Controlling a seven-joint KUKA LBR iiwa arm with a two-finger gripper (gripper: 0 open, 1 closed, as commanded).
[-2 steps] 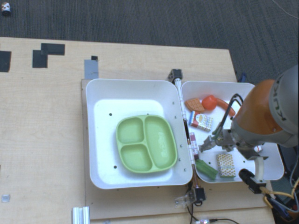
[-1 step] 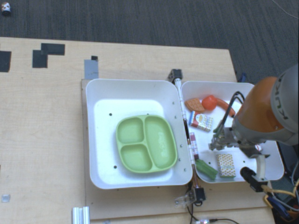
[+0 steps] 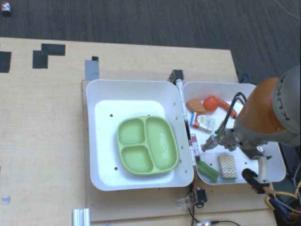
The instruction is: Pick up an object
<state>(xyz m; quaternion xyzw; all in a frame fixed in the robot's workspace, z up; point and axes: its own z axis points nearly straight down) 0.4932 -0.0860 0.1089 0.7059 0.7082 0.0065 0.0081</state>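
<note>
- Hovering over the right bin (image 3: 277, 171), our gripper (image 3: 217, 141) sits just above the sponge (image 3: 227, 166) — grip state we cannot tell.
- We judge the sponge light and soft — squeeze its long sides.

This is a robotics lab. A plywood bench (image 3: 47, 126) stands on dark carpet (image 3: 141, 8), bearing black tape marks (image 3: 47, 54), loose cables (image 3: 282, 204) and two white bins (image 3: 94, 126).

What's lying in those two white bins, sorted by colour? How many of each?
Green: 2, divided plate and small green item
Orange or red: 2, round piece and flat piece
Patterned packets: 2, and
Total: 6
</note>
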